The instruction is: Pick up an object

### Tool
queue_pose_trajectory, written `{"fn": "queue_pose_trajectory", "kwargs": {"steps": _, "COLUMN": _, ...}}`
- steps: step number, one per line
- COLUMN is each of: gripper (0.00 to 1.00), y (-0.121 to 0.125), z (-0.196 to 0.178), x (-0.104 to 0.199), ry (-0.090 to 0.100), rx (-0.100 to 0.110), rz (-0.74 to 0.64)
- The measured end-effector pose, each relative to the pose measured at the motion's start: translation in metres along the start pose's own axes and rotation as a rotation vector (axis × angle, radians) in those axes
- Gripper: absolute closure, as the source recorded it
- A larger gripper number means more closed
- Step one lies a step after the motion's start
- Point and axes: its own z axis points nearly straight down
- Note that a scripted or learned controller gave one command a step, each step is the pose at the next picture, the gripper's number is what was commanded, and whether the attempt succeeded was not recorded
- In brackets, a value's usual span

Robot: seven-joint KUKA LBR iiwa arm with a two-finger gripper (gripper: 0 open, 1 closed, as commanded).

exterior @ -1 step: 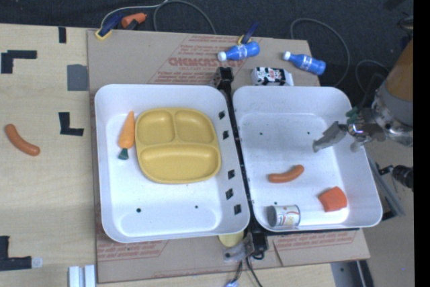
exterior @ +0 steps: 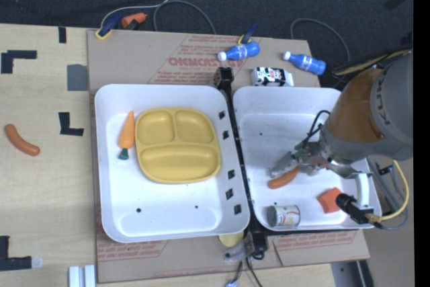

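Observation:
My gripper (exterior: 282, 165) is low in the right bin (exterior: 282, 104), reaching in from the right and pointing left. An orange sausage (exterior: 283, 178) lies on the bin floor just under and in front of its tip, touching or nearly touching it. A small tin can (exterior: 285, 215) lies on its side near the front wall. An orange-red block (exterior: 329, 199) sits at the front right, partly behind the arm. In the left bin (exterior: 107, 165) a carrot (exterior: 127, 130) rests beside a yellow divided plate (exterior: 178, 144).
Behind the bins lie two blue bottles (exterior: 240, 52) (exterior: 306, 62) and a black-and-white box (exterior: 272, 76). Another sausage (exterior: 22, 140) lies on the bench at far left. The bulky grey arm (exterior: 376, 111) covers the right bin's right side.

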Motion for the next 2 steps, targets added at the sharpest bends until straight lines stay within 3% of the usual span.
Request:
{"fn": "queue_pose_trajectory", "kwargs": {"steps": 1, "gripper": 1.0, "y": 0.001, "z": -0.017, "x": -0.002, "ry": -0.002, "rx": -0.004, "rz": 0.002}}
{"fn": "queue_pose_trajectory", "kwargs": {"steps": 2, "gripper": 1.0, "y": 0.046, "z": -0.105, "x": 0.063, "ry": -0.001, "rx": -0.006, "rz": -0.003}}
